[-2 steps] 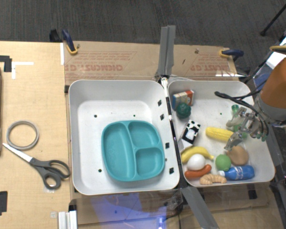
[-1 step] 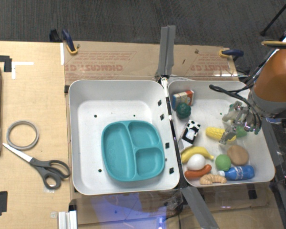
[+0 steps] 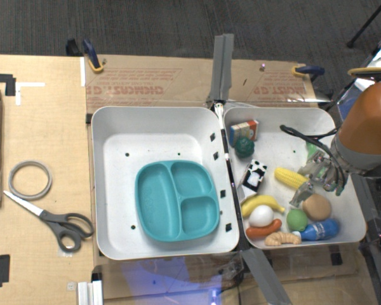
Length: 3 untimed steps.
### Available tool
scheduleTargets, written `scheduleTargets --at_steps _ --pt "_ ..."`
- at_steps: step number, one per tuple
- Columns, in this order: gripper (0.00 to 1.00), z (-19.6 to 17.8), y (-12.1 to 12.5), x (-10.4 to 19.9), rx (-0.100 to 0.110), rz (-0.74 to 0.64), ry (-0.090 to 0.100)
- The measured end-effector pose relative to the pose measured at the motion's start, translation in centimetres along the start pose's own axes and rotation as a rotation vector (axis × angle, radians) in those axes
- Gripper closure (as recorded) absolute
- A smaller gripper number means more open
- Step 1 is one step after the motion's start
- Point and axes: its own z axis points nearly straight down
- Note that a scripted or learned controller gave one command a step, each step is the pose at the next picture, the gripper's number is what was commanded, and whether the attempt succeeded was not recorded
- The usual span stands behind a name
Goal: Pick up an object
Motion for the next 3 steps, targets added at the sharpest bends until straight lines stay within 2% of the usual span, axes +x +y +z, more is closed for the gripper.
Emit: scheduleTargets --at_steps 1,2,3 --pt "1.00 -0.9 0.1 -0.1 0.000 -0.002 -0.003" --pt "1.00 -0.1 8.0 1.4 -0.001 0.003 -0.005" --pt "1.00 -10.0 14.5 1.6 -0.001 0.094 -0.002"
